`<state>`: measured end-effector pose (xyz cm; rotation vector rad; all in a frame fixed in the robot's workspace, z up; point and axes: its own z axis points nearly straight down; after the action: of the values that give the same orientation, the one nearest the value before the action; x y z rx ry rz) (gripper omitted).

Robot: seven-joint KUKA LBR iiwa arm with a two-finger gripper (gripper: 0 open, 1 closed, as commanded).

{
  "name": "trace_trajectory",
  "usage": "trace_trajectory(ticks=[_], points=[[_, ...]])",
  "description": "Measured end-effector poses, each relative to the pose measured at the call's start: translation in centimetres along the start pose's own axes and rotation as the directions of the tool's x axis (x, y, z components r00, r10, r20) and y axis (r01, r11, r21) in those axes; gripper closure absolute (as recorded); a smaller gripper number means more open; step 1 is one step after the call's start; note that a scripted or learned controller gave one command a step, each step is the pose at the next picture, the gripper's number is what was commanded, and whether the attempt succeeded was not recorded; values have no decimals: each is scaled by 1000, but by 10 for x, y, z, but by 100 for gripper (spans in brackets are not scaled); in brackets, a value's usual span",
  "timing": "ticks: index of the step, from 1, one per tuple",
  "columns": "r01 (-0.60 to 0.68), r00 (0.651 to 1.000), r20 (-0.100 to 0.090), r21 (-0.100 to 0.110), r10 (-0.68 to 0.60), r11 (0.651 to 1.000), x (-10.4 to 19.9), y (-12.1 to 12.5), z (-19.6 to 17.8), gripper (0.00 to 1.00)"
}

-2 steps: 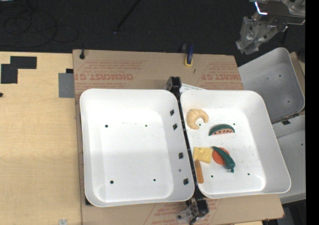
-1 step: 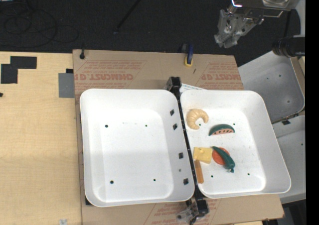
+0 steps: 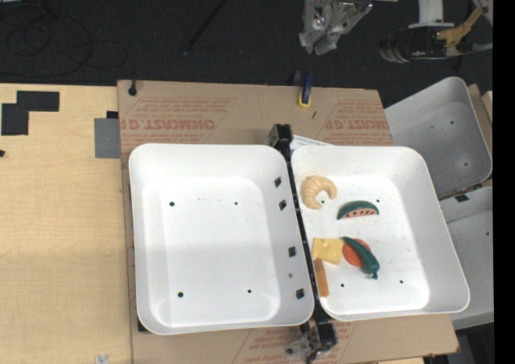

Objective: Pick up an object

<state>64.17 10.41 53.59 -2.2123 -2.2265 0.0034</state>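
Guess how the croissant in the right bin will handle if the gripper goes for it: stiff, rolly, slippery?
The croissant looks like moulded toy food with a smooth sheen, so probably stiff, light and a bit slippery. Its curved crescent shape may let it pivot or squirt sideways under a pinch. It lies flat on the right bin floor, so rolling seems unlikely.

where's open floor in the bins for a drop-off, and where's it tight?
Left bin: the whole floor between its walls is bare. Right bin: free strip along the right wall and front edge. Crowded near the divider: croissant, watermelon slice, cheese wedge, carrot-like piece. Gripper hangs beyond the bins.
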Motion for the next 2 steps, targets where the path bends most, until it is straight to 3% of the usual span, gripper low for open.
trace_trajectory(ticks=[1, 2], points=[[-2, 1000, 4, 17, 2, 1000, 45, 1, 148, 100], [-10, 1000, 2, 0, 10, 1000, 6, -66, 122, 100]])
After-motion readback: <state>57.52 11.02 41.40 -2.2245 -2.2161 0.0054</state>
